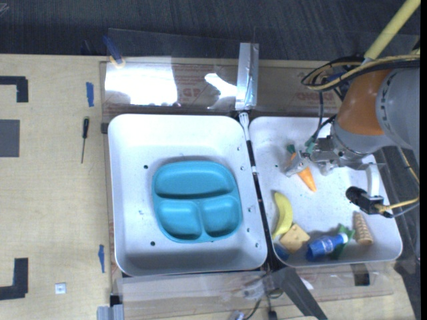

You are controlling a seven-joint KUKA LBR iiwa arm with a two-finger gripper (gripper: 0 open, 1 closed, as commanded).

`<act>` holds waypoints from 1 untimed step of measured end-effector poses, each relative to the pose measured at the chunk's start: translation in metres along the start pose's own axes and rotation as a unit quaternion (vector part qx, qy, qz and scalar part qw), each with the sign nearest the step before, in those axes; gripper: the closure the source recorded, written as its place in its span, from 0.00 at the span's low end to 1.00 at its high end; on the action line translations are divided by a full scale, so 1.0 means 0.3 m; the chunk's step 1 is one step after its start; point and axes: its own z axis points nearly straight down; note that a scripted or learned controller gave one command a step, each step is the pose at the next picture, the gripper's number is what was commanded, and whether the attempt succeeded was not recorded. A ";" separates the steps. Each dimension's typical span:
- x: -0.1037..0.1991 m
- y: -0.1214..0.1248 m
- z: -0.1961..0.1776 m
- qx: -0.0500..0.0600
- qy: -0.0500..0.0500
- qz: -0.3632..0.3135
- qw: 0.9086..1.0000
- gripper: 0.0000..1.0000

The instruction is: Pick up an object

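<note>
My gripper (299, 160) is low in the right bin (267, 139), near its back left part, on the end of the grey arm with the orange band. An orange toy carrot (307, 179) lies just below and to the right of it, its green top (291, 155) up against the gripper. I cannot see whether the gripper is touching or gripping the carrot. A yellow banana (283, 212) lies nearer the front, along the bin's left wall.
At the right bin's front lie a yellow block (294, 237), a blue bottle with a green cap (325, 245) and a brown ridged cone (362, 227). A black cable end (357, 196) hangs by the arm. The left bin (127, 145) holds a blue divided plate (196, 199).
</note>
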 end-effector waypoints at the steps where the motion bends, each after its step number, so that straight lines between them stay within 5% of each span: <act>1: 0.000 0.007 -0.041 -0.003 0.000 0.000 1.000 1.00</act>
